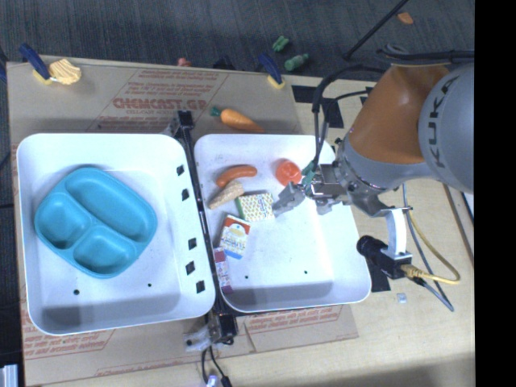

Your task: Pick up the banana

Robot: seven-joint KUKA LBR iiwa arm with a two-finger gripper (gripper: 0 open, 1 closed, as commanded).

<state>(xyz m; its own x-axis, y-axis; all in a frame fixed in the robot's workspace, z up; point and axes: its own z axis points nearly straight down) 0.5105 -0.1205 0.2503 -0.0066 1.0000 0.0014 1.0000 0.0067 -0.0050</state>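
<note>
In the right bin (322, 285), a pale yellow-tan elongated piece that looks like the banana (226, 193) lies near the left wall, just below an orange-red sausage (235, 172). My gripper (290, 197) hangs over the middle of this bin. It is right of a green-and-white box (256, 206) and just below a red tomato (288, 171). The gripper is well apart from the banana, roughly a box-width to its right. I see nothing held in it.
A small printed carton (235, 238) lies near the right bin's left wall. The left bin (48, 297) holds a blue divided plate (95, 220). A carrot (236, 119) lies on the cardboard behind the bins. The arm's grey and orange body (403, 127) overhangs the right rim.
</note>
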